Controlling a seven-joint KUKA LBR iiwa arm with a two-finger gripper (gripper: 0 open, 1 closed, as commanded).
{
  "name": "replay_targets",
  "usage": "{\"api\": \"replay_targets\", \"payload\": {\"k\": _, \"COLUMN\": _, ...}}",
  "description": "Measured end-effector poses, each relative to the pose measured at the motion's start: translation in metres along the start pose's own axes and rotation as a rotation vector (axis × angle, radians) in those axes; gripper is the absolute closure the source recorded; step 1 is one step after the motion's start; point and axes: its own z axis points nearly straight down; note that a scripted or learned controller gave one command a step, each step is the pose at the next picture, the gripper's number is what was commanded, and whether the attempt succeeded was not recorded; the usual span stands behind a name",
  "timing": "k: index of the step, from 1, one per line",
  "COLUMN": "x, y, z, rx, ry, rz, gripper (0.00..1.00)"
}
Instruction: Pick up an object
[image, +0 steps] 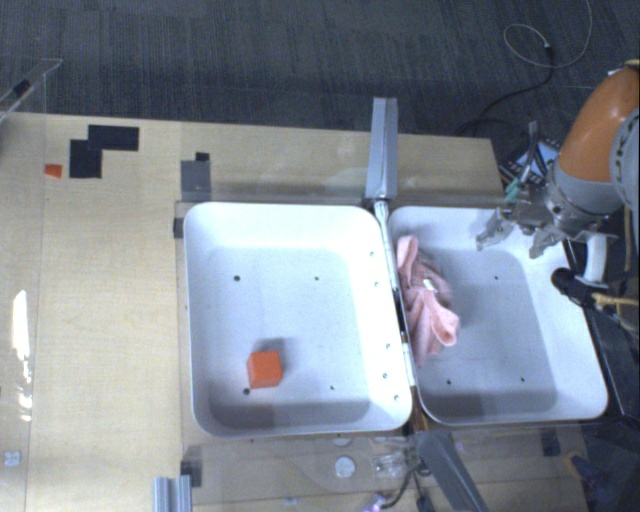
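Two bins (300, 225) – one block (265, 369), one cloth (428, 305)

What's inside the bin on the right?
A crumpled pink cloth lies in the right bin, bunched against its left wall. The rest of the floor shows bare white with small dark dots. Anything under the cloth is covered, so I cannot tell.

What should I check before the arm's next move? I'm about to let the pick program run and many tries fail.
1. Target in view: pink cloth against right bin left wall: ok.
2. Alternative: orange block in left bin: ok.
3. Gripper over a target: not ok, it hangs at the right bin's far edge.
4. Gripper carrying nothing: ok.
5. Finger opening: cannot tell.
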Motion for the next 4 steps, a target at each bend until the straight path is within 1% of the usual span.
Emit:
{"api": "replay_targets", "payload": {"k": 1, "x": -0.012, "y": -0.048, "z": 0.068, "rx": -0.001, "ry": 0.001, "rz": 0.159, "gripper": 0.0}}
{"api": "replay_targets", "payload": {"k": 2, "x": 0.05, "y": -0.039, "z": 0.067, "rx": -0.003, "ry": 0.002, "rz": -0.013, "gripper": 0.0}}
{"api": "replay_targets", "payload": {"k": 3, "x": 0.023, "y": -0.013, "z": 0.014, "rx": 0.0, "ry": 0.001, "rz": -0.059, "gripper": 0.0}}
{"api": "replay_targets", "payload": {"k": 4, "x": 0.05, "y": 0.013, "z": 0.053, "rx": 0.0, "ry": 0.001, "rz": -0.165, "gripper": 0.0}}
